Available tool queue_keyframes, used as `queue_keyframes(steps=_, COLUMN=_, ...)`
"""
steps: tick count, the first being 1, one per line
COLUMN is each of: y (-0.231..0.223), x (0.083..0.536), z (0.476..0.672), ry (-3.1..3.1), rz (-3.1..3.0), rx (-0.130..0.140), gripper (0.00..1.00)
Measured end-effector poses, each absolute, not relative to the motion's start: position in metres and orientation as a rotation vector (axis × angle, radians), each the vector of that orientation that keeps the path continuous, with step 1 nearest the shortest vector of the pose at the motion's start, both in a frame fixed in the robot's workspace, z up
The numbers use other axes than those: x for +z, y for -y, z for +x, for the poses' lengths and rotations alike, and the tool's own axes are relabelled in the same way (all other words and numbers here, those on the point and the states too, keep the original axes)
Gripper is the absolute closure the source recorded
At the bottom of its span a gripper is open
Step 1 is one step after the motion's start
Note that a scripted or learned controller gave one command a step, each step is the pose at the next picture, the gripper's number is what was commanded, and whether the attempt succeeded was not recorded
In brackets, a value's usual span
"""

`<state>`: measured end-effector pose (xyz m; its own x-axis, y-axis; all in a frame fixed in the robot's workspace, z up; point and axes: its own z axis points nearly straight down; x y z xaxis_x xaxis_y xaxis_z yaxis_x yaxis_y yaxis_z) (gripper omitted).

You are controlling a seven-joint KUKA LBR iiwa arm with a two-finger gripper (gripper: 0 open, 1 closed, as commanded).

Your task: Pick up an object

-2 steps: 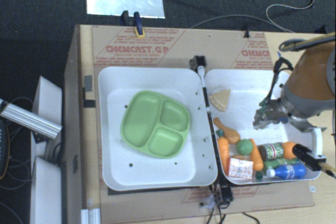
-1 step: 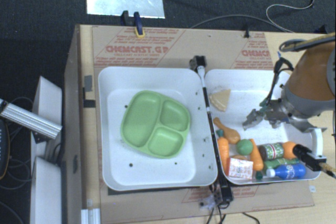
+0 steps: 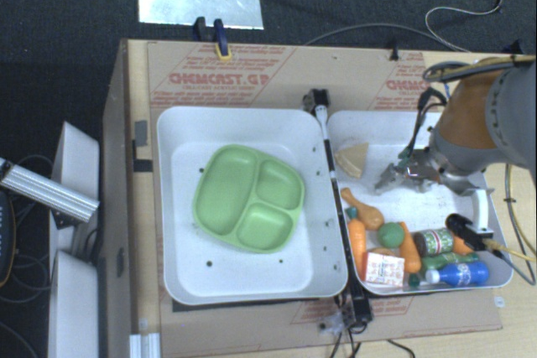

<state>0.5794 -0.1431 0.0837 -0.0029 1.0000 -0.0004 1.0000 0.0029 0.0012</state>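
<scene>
1. The bench [image 3: 252,67] is covered with brown printed board, and the two white bins sit side by side on it.
2. The left bin [image 3: 180,264] holds a light green divided plate [image 3: 248,197], lying flat near the bin's middle with its compartments facing up.
3. The right bin [image 3: 373,126] starts just past the divider between the bins. A pale beige wedge-shaped item [image 3: 352,158] lies near its upper left corner, close to the divider.
4. Lower in that bin, objects crowd the near end: a tan, club-shaped piece [image 3: 364,209] lies slantwise, with an orange carrot [image 3: 357,241] below it along the left wall.
5. A small green round object [image 3: 390,236] sits just right of the tan piece, touching a second orange carrot-like piece [image 3: 409,247].
6. A white and red carton [image 3: 384,270] rests at the bin's front edge, with a green-labelled can [image 3: 434,242] on its side to the right and a blue bottle [image 3: 457,273] lying beside the front wall.
7. The hand [image 3: 406,174] hangs over the bare middle of the right bin, above the cluster and to the right of the beige wedge. Its metal fingers appear spread somewhat, with nothing visible between them.
8. The grey arm [image 3: 482,117] with its orange band comes in from the right edge.
</scene>
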Motion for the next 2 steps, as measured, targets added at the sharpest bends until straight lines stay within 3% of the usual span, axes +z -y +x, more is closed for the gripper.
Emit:
queue_keyframes(steps=1, y=0.109, x=0.085, z=0.609, ry=-2.225, rz=2.215, rx=0.004, gripper=0.00)
queue_keyframes(steps=2, y=0.120, x=0.084, z=0.532, ry=-2.222, rz=2.221, rx=-0.001, gripper=0.00)
